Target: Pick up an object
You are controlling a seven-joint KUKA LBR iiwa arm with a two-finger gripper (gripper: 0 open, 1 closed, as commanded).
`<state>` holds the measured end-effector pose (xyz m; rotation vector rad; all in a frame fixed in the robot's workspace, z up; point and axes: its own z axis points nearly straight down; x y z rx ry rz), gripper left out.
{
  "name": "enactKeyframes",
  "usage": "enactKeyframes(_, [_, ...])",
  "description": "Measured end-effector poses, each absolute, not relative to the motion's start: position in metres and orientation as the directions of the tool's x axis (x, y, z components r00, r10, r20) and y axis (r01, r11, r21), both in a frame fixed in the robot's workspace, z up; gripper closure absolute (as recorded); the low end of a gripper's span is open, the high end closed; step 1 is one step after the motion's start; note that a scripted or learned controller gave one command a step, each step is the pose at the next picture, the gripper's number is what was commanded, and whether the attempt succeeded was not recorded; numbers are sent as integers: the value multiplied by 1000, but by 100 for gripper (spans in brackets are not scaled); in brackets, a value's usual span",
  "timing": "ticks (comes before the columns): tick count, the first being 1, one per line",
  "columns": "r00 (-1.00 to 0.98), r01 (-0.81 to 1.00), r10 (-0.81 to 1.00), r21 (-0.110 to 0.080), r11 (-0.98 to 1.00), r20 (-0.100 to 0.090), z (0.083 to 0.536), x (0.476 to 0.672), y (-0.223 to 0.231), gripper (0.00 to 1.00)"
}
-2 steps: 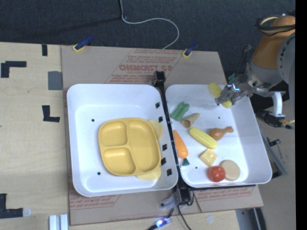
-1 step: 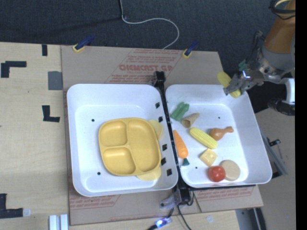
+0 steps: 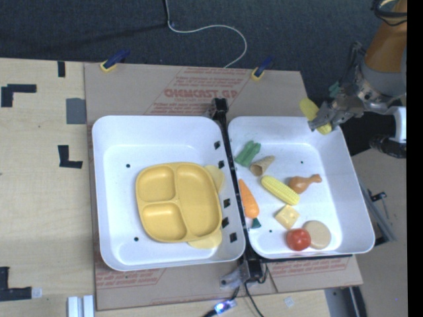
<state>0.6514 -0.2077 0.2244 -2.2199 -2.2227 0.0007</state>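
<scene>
A left bin [image 3: 106, 177], white and shallow, holds a yellow divided plate [image 3: 177, 200] lying flat near its middle. Touching the left bin's right wall stands a second white bin [image 3: 355, 177]. Under the left bin lies a cardboard sheet [image 3: 192, 91], reaching out behind it, with a clip [image 3: 114, 59] at its back left corner and another clip [image 3: 262, 65] at its back right. Behind the left bin, a white cable [image 3: 218, 32] loops over dark carpet [image 3: 79, 12]. Left of the left bin, black tape marks [image 3: 16, 94] dot the wooden surface [image 3: 39, 197].

A light wooden bench [image 3: 39, 197] carries a sheet of brown cardboard [image 3: 192, 91] with red printing, held at its far edge by two clips. Two shallow white bins sit side by side on the cardboard: the left bin [image 3: 112, 177] and the right bin [image 3: 350, 197], edges touching.
</scene>
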Motion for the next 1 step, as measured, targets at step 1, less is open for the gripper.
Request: enactKeyframes(1, [-5,1000,1000,-1,5,1,232,647,-160,100])
